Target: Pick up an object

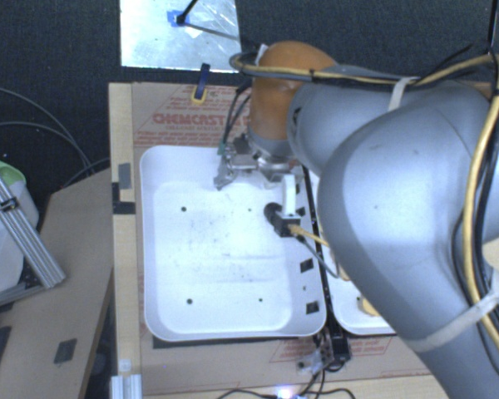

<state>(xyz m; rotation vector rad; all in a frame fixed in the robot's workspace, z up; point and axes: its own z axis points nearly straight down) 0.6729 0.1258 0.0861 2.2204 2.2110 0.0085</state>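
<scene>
Your gripper (227, 173) hangs over the left bin's (166, 322) far right corner; you cannot tell its state. A tan object (368, 307) peeks from under the arm (399, 198) in the right bin.

A fixed camera above the bench (83, 248) looks down at a slant on the bins (162, 248).

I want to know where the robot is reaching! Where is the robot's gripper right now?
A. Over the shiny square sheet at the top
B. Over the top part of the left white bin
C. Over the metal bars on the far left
B. The gripper hangs from the grey arm over the far end of the left white bin, near its top rim.
</scene>
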